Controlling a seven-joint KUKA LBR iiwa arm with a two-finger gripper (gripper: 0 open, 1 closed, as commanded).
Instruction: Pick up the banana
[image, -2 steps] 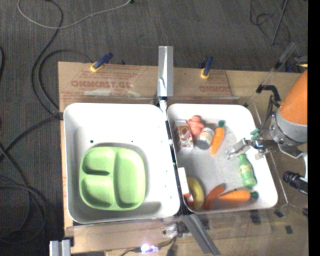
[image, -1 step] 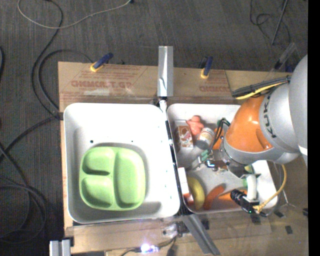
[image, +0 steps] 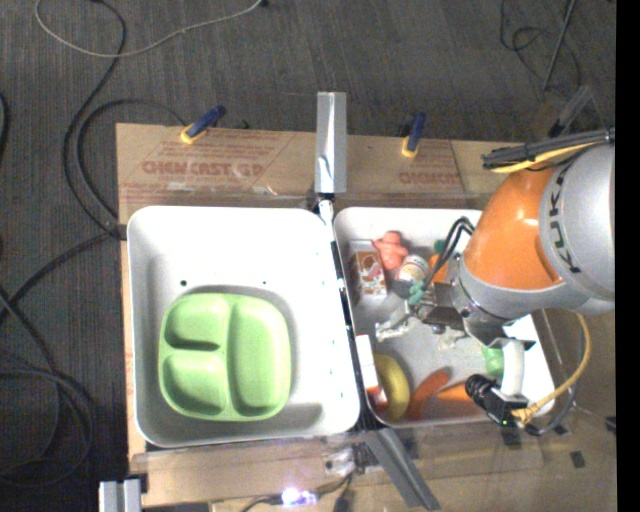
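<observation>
Camera view is showing the arm (image: 545, 240) leaning in over the right bin (image: 540, 372), while the left bin (image: 145, 240) is carrying the green tray (image: 226, 352). The gripper (image: 425, 312) is hovering mid-bin; how its jaws are standing, I cannot tell. The banana (image: 392, 383) is lying near the bin's front left corner, just beside the carrot (image: 432, 385). A good approach, I'd say, is dropping straight above the banana's middle. The dividing wall is crowding that side, leaving little room.
</observation>
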